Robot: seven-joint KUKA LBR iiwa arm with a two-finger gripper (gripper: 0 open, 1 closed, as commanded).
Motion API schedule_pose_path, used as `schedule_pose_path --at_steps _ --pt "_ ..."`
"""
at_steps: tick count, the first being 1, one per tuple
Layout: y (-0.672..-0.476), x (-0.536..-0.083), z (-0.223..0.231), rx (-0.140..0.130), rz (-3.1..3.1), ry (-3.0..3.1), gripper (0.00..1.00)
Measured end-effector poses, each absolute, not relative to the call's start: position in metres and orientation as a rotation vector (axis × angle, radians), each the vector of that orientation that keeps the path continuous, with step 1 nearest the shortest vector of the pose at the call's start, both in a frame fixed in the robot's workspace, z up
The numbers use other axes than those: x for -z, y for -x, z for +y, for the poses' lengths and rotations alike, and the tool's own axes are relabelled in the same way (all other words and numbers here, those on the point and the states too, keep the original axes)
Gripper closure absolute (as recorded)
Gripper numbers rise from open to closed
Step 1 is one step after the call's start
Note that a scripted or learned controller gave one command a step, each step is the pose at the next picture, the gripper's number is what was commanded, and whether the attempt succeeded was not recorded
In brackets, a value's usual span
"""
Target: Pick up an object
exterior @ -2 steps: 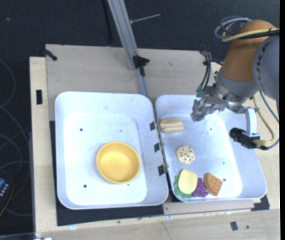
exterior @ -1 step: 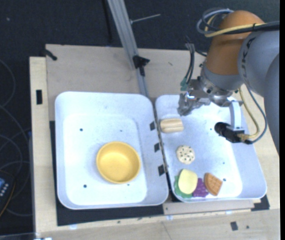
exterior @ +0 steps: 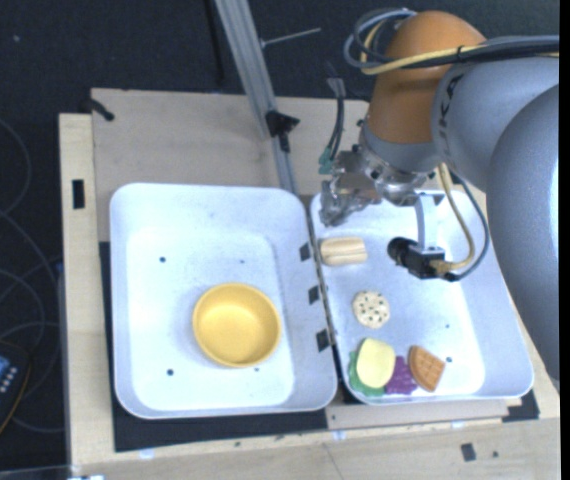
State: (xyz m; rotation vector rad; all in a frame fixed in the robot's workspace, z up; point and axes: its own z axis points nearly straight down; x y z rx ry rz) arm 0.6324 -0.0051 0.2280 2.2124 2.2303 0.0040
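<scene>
The robot's hand (exterior: 340,203) hangs low over the far corner of the right bin (exterior: 465,363), beside the wall it shares with the left bin (exterior: 140,268); its grip state cannot be told. A cream cylindrical block (exterior: 343,251) lies just below the hand, nearest it. A descent here could clip the bin wall or nudge the block aside. The grey arm (exterior: 505,108) reaches in from the right, wrist pointing steeply down.

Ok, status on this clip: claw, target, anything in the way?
Claw low over right white bin's far end. Beige cylindrical block just beneath, not held. Speckled round cookie nearby, apart. Yellow round bowl in left bin.
</scene>
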Motion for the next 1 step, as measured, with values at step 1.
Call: schedule_pose_path --at_steps 1 --pt "-0.6251 -0.2423 0.0556 -0.006 2.231 -2.211 1.00"
